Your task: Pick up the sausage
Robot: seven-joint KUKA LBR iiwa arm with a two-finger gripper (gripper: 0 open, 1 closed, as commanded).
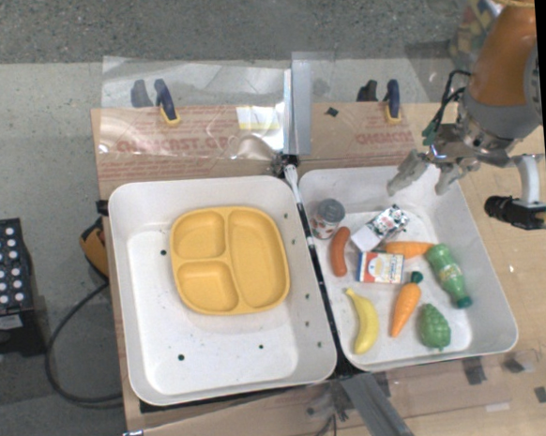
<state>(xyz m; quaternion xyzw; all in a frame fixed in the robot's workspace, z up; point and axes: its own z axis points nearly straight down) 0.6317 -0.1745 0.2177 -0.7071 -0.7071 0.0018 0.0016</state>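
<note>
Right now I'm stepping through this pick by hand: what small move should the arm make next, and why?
Probably shift the gripper toward the camera view's left and nearer edge. It sits open and empty over the right bin's far end, while the sausage lies by the can near the divider.

The open, empty pincer [427, 174] hangs over the right bin [482, 243], apart from the sausage [340, 251].

Arm [509, 53] cut off at right edge; small can [328, 217] label perhaps unreadable.
</note>
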